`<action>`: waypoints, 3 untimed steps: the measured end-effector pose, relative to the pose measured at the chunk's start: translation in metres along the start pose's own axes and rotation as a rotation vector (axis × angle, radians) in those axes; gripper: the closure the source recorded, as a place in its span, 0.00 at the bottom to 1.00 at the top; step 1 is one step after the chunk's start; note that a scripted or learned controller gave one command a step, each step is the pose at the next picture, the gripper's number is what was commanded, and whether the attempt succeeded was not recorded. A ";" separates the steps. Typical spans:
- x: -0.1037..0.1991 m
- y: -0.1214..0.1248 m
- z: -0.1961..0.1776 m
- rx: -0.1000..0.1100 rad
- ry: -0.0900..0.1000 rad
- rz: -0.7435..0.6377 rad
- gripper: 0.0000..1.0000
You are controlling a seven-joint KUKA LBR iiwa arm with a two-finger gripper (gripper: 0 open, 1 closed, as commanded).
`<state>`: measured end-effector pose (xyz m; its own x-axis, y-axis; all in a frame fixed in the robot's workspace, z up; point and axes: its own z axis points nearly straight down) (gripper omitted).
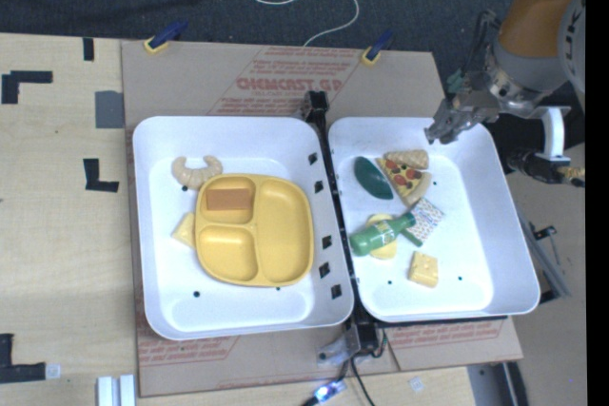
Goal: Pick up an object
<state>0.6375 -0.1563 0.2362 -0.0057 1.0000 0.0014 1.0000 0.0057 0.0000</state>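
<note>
Nothing picked up yet. Pincer point(443, 130) hangs over right bin's point(504, 233) far rim, can't tell its state; pizza slice point(406, 172) & 4 other items untouched.

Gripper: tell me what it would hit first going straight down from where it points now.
Probably the right bin's far rim or bare floor beside it; the pizza slice lies just nearer. Depth is unclear from this slant.
</note>
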 end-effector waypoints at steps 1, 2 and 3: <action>0.048 -0.013 0.016 0.003 0.000 0.000 1.00; 0.096 -0.041 0.005 0.002 0.001 0.000 1.00; 0.097 -0.030 0.023 0.004 -0.002 0.004 1.00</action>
<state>0.6065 -0.0597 0.2137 -0.0018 1.0000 -0.0005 1.0000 0.0018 -0.0035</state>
